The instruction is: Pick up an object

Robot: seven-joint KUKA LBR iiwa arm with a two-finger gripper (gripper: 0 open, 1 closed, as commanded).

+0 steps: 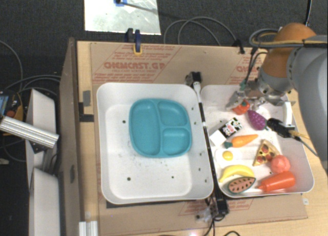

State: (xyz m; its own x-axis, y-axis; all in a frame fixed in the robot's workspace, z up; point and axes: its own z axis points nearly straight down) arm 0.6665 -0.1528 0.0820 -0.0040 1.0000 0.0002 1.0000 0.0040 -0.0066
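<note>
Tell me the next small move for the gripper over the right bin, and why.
Probably lower the gripper a little further onto the small orange-red toy directly beneath it, then close. It sits at the back of the right bin almost on that toy, while the purple piece lies just beside it, so a straight descent seems less likely to knock that neighbour than a sideways shift.
</note>
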